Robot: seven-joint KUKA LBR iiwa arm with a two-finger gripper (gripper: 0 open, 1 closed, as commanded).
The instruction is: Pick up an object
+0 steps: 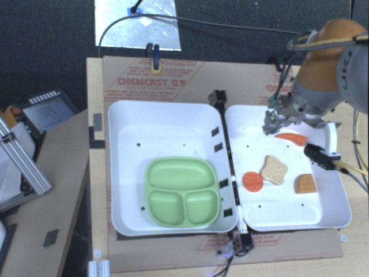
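The gripper hangs near the right bin's back edge, just beside an orange strip; whether it is clenched I cannot tell. The strip looks light, thin and stiff, best pinched across its width. The smooth white floor seems slippery, with free room around it.

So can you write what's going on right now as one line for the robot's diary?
task: pick up an object | gripper: over right bin, near orange strip | held: nothing seen | left bin: green tray
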